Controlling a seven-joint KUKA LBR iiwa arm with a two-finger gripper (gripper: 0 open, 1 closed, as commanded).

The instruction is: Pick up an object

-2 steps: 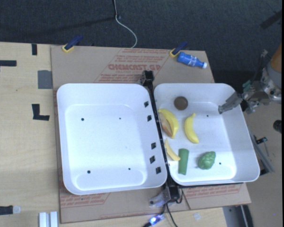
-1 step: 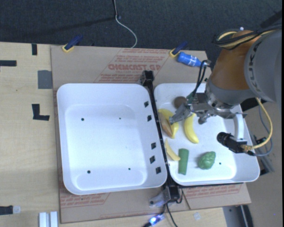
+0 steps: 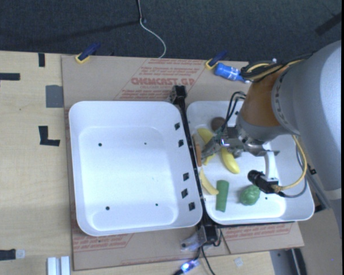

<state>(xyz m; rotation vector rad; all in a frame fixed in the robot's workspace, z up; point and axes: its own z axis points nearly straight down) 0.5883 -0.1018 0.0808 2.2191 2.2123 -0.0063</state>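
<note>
A: Banana (image 3: 231, 161) looks like the nearest pick. It lies in the right bin (image 3: 292, 211), long axis running from upper left to lower right in the camera view.

B: Where is the claw (image 3: 222, 144) relative to it?

A: Low over the right bin's left half. The banana's upper end sits right at the claw, and the rest runs down and to the right from it. From this angle it's unclear whether they touch.

B: Claw apart or together?

A: Cannot tell. The wrist and cables cover that spot. Nothing is visibly clamped.

B: What else is in that bin?

A: A second yellow piece (image 3: 204, 135) up and left of the claw, and a thin yellow strip (image 3: 208, 183) by the left wall. A green block (image 3: 222, 195) stands below the banana, with a green round thing (image 3: 249, 195) just to its right. A brown lump (image 3: 218, 122) sits at the top.

B: Left bin (image 3: 126, 165)?

A: Well apart from the claw, across the divider.

B: Risk?

A: Probably the crowding. The pieces lie close together, so the grip could catch two or slide off the banana's curve.
</note>
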